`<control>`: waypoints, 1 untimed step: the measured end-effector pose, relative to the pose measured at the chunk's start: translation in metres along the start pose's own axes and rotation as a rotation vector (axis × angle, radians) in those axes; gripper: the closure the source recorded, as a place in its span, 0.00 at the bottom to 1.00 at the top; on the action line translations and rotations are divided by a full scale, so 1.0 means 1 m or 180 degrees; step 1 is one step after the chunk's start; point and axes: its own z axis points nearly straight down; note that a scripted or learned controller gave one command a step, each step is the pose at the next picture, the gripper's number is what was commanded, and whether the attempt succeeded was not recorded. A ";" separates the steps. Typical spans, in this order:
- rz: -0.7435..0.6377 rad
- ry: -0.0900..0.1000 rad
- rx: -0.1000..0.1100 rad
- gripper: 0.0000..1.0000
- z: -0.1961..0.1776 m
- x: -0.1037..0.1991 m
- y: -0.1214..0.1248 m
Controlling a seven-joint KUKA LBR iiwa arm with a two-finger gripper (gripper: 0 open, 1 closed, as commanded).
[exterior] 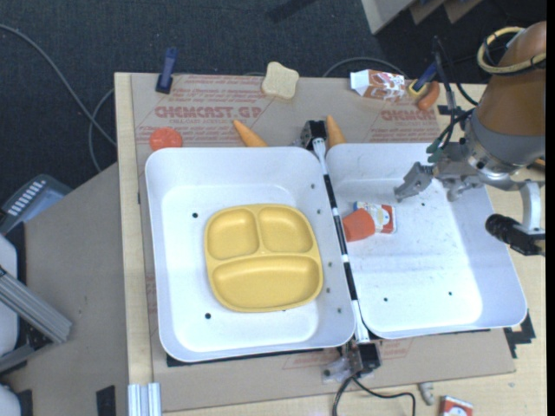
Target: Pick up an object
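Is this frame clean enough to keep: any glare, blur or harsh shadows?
Camera view: even, soft light, mild glare on the white bins; yellow tray and orange-and-white object reasonably sharp; pincer and arm slightly soft; faint shadow beneath the pincer.

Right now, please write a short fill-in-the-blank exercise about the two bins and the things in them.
1. The yellow tray lies in the ____ bin.
2. The carton lies in the ____ bin.
3. The tray has ____ compartments.
4. The gripper hangs over the ____ bin.

Missing words: left; right; three; right
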 end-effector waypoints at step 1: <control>-0.0001 0.0002 0.0008 0.00 0.078 0.028 0.015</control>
